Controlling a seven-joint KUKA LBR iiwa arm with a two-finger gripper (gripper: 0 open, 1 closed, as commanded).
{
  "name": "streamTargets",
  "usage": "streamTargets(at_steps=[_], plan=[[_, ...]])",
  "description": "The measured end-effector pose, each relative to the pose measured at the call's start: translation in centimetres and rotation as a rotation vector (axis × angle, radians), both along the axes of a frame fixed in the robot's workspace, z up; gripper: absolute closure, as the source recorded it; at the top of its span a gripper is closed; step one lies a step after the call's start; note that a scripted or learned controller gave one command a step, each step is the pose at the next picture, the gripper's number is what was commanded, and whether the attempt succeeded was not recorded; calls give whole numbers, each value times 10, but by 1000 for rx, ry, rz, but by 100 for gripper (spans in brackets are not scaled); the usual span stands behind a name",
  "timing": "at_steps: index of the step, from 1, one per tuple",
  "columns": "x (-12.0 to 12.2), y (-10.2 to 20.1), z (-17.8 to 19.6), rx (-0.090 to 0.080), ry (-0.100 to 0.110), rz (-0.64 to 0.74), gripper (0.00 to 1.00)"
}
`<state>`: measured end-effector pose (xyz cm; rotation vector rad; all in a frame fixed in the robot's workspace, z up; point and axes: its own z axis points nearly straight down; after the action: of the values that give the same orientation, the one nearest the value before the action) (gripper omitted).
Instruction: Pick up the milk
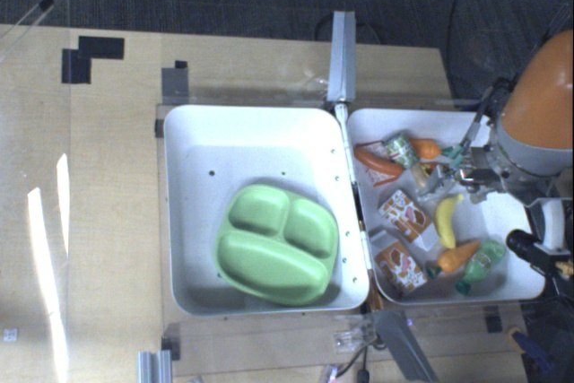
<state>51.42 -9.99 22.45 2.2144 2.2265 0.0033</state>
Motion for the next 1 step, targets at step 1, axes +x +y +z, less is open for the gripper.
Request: streamTargets(at_steps=[1], plan=[[61,23,36,-2,-6,295,0]])
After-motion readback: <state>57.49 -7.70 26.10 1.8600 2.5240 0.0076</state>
